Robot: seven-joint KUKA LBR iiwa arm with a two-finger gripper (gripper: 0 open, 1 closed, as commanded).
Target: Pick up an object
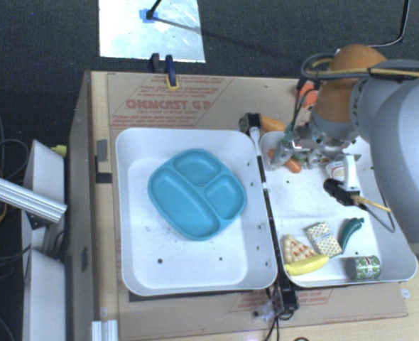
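Over the right bin: gripper (292, 150) hung low at the far-left corner, beside an orange carrot (293, 166).
Fingers: too blurred to tell their state.
Carrot: lay just under and nearer the camera than the gripper, long axis unclear.
Right bin (398, 265): also held a banana (307, 265), green can (366, 267), teal tool (350, 231), patterned block (324, 238).
Left bin (135, 275): blue tray (196, 193).

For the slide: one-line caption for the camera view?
KUKA arm's gripper over the right bin's far corner; blue divided plate alone in left bin.
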